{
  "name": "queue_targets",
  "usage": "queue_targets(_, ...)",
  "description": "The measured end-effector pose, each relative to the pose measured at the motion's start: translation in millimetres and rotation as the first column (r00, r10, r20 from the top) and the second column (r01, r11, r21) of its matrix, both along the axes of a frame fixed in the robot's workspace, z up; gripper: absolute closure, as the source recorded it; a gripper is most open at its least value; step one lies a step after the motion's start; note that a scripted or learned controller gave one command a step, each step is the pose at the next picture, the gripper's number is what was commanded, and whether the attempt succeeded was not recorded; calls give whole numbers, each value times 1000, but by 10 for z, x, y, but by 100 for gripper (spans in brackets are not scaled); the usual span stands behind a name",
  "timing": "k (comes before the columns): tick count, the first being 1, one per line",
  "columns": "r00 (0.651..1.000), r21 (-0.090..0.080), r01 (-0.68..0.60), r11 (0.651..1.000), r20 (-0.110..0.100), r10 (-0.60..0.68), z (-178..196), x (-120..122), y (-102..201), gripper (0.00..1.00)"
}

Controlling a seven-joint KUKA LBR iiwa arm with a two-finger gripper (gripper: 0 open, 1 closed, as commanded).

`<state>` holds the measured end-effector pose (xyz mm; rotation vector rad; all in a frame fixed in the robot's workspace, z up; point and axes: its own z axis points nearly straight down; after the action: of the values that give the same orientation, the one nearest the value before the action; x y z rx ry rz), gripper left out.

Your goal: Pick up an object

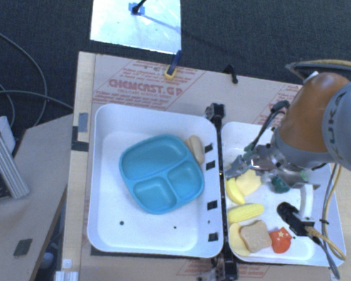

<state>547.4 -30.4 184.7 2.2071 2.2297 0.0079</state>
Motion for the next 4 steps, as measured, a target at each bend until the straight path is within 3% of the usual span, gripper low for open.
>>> queue_targets(1, 1000, 0, 2, 1000, -2, -2, 102, -22, -30, 100)
queue_targets(2, 1000, 2, -1, 1000, -5, 1, -11, 121, 715, 100)
queue_targets(3, 1000, 2, 2, 1000, -5, -2, 668, -634, 1043, 100)
queue_targets(4, 1000, 1, 0, 1000, -7, 0, 290, -426, 1660, 100)
